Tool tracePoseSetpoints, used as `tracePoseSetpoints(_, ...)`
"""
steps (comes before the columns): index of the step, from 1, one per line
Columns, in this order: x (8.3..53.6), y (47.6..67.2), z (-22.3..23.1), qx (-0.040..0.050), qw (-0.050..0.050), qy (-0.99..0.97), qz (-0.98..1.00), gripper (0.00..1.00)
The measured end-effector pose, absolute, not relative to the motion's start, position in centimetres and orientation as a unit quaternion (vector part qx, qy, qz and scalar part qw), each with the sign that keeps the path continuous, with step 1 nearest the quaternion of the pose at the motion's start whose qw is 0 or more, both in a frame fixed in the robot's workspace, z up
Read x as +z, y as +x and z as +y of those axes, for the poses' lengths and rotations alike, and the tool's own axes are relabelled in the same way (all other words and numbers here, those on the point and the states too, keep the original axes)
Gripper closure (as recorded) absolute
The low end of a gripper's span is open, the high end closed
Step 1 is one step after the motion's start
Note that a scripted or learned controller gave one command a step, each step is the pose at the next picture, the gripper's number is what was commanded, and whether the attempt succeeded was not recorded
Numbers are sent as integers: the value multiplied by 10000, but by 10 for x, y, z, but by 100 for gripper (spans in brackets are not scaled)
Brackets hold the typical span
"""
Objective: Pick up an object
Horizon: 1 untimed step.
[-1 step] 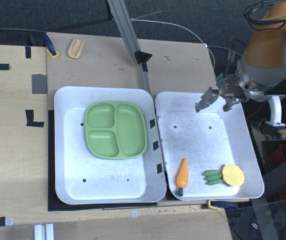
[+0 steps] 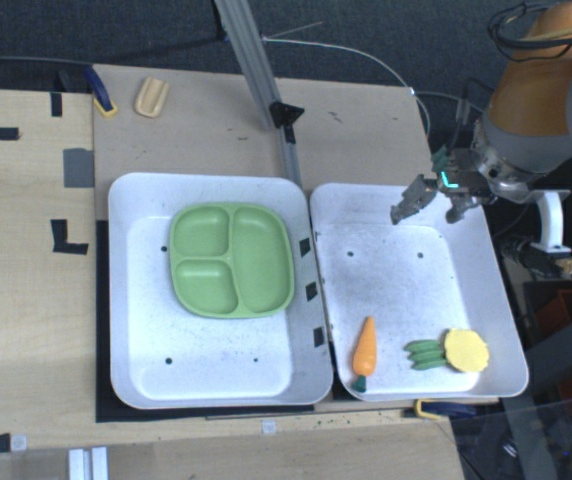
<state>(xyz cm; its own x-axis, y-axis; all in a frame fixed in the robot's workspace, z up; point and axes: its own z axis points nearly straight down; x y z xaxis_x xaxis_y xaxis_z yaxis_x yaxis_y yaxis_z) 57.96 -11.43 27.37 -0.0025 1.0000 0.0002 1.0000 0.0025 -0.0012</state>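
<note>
Hovering pincer (image 2: pixel 430 208) open, empty; no legible writing.

Gripper (image 2: pixel 432 205) over far edge of right bin (image 2: pixel 486 268), fingers spread, nothing between them. Carrot (image 2: pixel 365 345), green pod (image 2: pixel 425 353) and yellow piece (image 2: pixel 466 350) near front wall. Green divided plate (image 2: pixel 232 259) in left bin (image 2: pixel 136 298).

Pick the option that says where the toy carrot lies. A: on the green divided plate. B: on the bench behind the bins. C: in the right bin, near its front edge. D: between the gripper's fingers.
C: the carrot lies on the floor of the right bin near its front edge, left of the green and yellow pieces, well apart from the gripper and the green plate.
</note>
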Motion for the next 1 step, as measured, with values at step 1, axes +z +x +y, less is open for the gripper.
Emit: tracePoseSetpoints(1,210,582,-111,27,29,-7064,-7078,0)
